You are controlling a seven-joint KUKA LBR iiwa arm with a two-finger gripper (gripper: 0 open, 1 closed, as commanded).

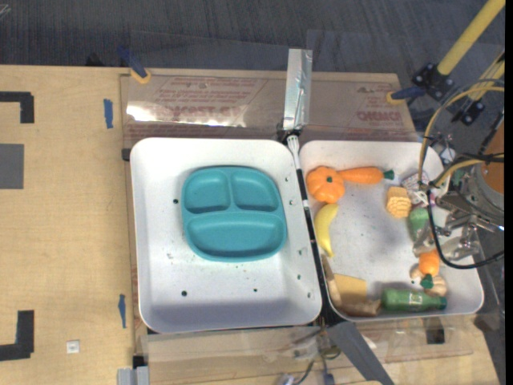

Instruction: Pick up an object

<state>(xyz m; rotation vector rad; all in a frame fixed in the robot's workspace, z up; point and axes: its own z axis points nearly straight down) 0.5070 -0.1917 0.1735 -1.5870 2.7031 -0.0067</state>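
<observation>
The right bin [365, 243] holds several toy foods: an orange pumpkin [325, 184], a carrot [361, 176], a yellow banana [324, 228], a corn cob [398, 201], a green vegetable [419, 221], a small orange piece [430, 263], a green bottle [413, 299] lying flat and a tan wedge [348, 287]. My gripper [450, 228] hangs over the bin's right edge among cables, just right of the green vegetable and the small orange piece. Nothing visibly sits in it.
The left bin [152, 239] bears a teal divided plate [234, 212]. A metal divider [298, 87] stands behind the seam between the bins. Cables and a yellow pole [473, 30] crowd the far right. Bare floor lies in the right bin's middle.
</observation>
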